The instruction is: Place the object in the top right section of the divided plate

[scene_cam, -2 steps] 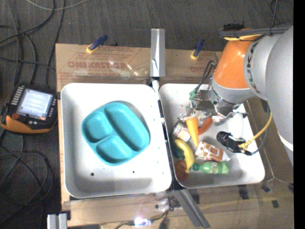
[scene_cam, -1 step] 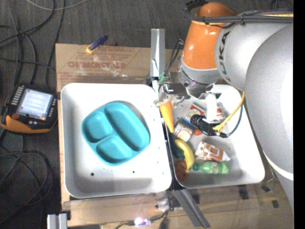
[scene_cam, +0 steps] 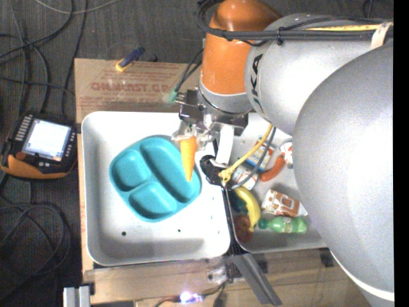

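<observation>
A blue divided plate (scene_cam: 155,178) lies tilted in the left white bin (scene_cam: 102,235). An orange carrot (scene_cam: 188,157) hangs point-down over the plate's right side, near its upper right section. My gripper (scene_cam: 189,135) sits right above the carrot, shut on its top end, under the arm's orange band (scene_cam: 233,40).
The right bin (scene_cam: 271,242) holds a yellow banana (scene_cam: 249,204), a green bottle (scene_cam: 284,224), a small carton (scene_cam: 281,202) and a red sausage-like piece (scene_cam: 276,165). A cardboard sheet (scene_cam: 128,88) lies behind the left bin. A teach pendant (scene_cam: 41,146) rests at left.
</observation>
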